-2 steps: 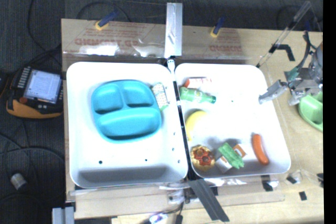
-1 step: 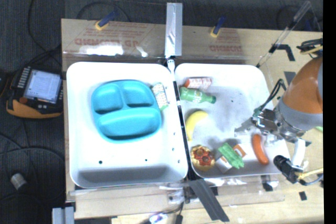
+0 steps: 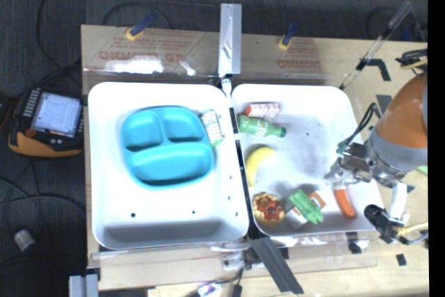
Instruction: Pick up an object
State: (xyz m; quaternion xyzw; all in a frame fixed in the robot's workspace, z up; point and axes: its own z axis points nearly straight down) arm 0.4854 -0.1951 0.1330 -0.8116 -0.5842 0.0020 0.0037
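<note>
Camera view: blue tray in left bin.

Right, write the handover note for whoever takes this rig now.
Gripper: low over the right bin's right side, above the carrot; nothing seen held.
Right bin: can, green bottle, banana, pizza toy, green-and-orange toy, carrot.
Left bin: blue tray, small packet beside it.
Done: no pick yet.
Left: grasp and lift one object; the carrot looks nearest.
</note>
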